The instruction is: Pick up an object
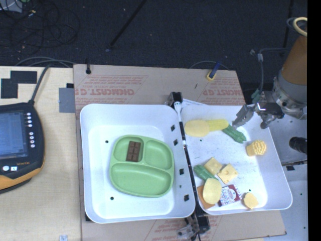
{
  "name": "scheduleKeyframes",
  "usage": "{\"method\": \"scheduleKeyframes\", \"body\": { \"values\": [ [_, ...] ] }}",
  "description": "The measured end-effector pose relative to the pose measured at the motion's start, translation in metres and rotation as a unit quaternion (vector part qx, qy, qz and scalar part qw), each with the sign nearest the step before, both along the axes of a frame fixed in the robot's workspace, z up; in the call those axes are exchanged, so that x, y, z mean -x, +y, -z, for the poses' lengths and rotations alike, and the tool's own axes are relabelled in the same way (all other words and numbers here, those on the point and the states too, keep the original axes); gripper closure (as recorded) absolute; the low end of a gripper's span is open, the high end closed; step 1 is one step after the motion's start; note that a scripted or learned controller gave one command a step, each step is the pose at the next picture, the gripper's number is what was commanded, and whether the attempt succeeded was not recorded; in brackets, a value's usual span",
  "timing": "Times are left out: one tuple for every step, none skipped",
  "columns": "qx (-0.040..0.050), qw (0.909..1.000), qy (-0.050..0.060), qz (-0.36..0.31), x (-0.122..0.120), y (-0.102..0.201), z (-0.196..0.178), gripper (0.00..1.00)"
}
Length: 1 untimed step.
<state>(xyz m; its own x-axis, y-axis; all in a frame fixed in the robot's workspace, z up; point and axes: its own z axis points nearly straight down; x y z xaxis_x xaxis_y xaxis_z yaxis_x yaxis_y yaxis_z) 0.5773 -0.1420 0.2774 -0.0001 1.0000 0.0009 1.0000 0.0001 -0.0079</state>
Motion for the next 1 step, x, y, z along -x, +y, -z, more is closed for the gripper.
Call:
{"method": "scheduleKeyframes", "body": {
  "values": [
    [-0.0025,1.0000,0.007,-0.001,0.0193,0.0195,0.1311,0.00]
  ]
}}
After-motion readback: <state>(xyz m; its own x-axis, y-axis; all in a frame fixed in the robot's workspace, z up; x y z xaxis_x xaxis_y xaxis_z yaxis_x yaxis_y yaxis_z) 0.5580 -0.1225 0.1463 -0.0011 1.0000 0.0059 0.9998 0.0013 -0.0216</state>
